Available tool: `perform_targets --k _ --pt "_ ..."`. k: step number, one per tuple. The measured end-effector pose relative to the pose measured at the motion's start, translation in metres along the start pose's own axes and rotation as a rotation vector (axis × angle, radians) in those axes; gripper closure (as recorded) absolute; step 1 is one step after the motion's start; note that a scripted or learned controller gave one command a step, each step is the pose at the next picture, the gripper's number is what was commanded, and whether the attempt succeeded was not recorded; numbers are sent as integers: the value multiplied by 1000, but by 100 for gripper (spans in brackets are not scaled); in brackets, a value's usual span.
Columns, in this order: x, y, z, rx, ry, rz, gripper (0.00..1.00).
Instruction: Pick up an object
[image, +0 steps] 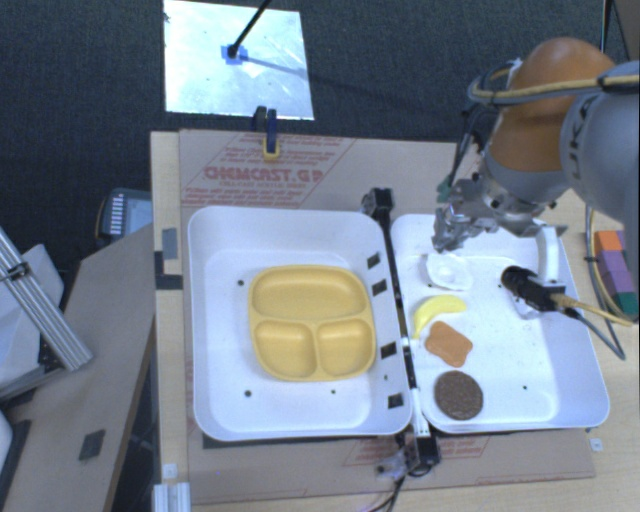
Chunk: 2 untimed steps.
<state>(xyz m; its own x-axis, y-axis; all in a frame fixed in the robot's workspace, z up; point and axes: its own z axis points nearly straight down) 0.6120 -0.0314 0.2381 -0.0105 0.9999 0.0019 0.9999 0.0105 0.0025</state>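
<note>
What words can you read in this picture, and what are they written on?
"CHEMCAST", followed by what looks like "GP", in red on the brown sheet behind the left bin.
More red print on the sheet's front edge: too blurred to read.
Grey keypad at the left: keys too small to read.

The grey arm (590, 150) reaches in from the right, its orange band (545, 100) high above the wrist. The gripper (450, 235) points downward at the arm's end, hanging low.
</note>
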Motion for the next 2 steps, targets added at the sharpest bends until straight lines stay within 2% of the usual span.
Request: perform_targets --k 1,2 --pt "63 5 8 0 0 0 100" --pt "116 21 5 -1 0 1 100"
